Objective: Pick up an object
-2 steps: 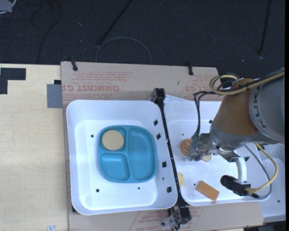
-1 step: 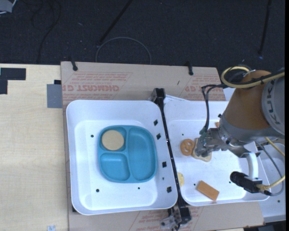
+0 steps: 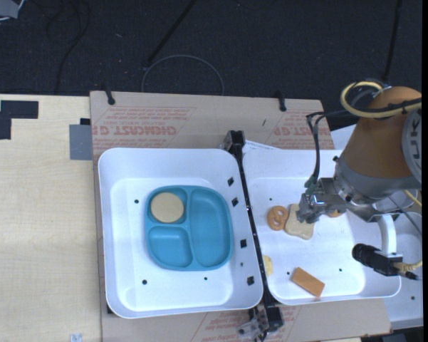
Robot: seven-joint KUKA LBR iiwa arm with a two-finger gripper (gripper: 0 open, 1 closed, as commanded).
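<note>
step: reach/descend, grasp not yet confirmed | gripper point(image 3: 312, 209) low in right bin point(image 3: 342, 280), over pale toast-like piece point(image 3: 299, 226) beside pretzel point(image 3: 276, 218) | jaws: cannot tell if open or closed | next: settle on toast piece, close, lift | orange block point(image 3: 308, 282) sits nearer

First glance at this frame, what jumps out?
The bright blue divided tray in the left bin, with a round tan disc in its upper-left compartment. Then the arm's orange band at right, with the gripper low in the right bin over a pale toast-like piece, next to a small pretzel. An orange block lies nearer the front edge.
</note>
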